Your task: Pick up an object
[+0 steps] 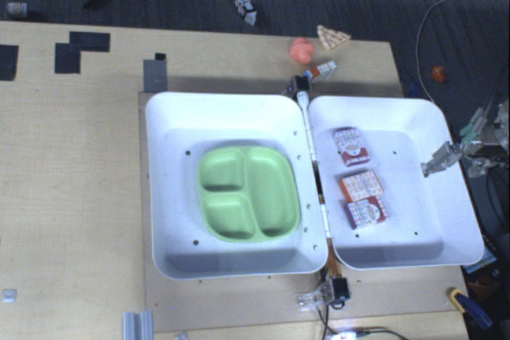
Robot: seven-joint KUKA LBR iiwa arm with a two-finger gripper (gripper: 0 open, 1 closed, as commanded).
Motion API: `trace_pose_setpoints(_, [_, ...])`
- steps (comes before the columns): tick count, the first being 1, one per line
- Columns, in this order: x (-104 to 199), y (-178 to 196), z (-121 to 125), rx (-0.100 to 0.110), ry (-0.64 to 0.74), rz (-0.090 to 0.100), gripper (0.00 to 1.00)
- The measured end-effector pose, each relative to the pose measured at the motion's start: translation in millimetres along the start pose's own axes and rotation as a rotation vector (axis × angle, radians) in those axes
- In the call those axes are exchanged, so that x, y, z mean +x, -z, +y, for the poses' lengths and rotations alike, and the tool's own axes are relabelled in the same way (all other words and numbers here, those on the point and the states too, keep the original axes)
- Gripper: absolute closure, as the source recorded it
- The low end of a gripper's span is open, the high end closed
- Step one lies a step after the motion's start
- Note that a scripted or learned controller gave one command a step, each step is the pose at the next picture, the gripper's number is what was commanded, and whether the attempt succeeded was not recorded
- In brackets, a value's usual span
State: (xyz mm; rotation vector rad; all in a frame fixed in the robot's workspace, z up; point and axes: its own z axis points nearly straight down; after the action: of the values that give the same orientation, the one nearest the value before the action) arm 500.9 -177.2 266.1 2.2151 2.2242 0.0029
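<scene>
Red-and-white snack packets lie left of my claw; its spread I cannot tell. Probably light, crinkly, slippery: I'd grip across the edges.

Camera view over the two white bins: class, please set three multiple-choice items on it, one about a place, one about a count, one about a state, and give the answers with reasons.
1. Where does the green divided tray lie?
A. In the left bin
B. In the right bin
C. On the floor

2. How many small red-and-white packets lie in the right bin?
A. One
B. Three
C. Six

3. How does the gripper stand relative to the packets?
A. Pressed down on the top packet
B. Lifting the bottom packet
C. Apart from them, at the bin's right edge

Answers:
1 A: the tray sits in the middle of the left bin.
2 B: top packet, middle packet, bottom packet.
3 C: bare white floor lies between it and the packets.
</scene>
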Motion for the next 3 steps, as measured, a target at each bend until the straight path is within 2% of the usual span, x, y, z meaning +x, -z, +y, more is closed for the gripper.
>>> trace_pose_setpoints(1, [11.5, -167.6, 23.7, -0.012, -0.003, -0.003, 0.0])
trace_pose_setpoints(2, [13.2, -156.9, 25.1, -0.013, 0.0, 0.0, 1.0])
trace_pose_setpoints(3, [13.2, -157.0, 24.9, -0.013, 0.0, 0.0, 0.0])
